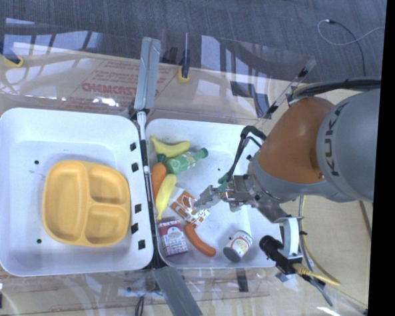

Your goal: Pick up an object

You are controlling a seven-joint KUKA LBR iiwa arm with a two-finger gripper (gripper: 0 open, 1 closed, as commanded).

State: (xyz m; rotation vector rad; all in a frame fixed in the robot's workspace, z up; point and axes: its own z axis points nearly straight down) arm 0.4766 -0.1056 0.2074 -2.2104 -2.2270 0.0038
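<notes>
Hovering at the frame's center-right, the pincer (210, 196) is spreading its fingers apart above a snack packet (189, 209) in the right bin (206, 126).

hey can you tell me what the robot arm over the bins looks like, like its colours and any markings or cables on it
The grey, rounded KUKA arm has a broad orange band above the wrist and dark KUKA lettering along its casing. Below the band sits a metallic wrist and a slim two-finger gripper. Thin black cables loop beside the wrist, and a black cylindrical fitting hangs underneath.

Tray (86, 202) fills left bin (19, 130); right bin (216, 132) crowded
</notes>
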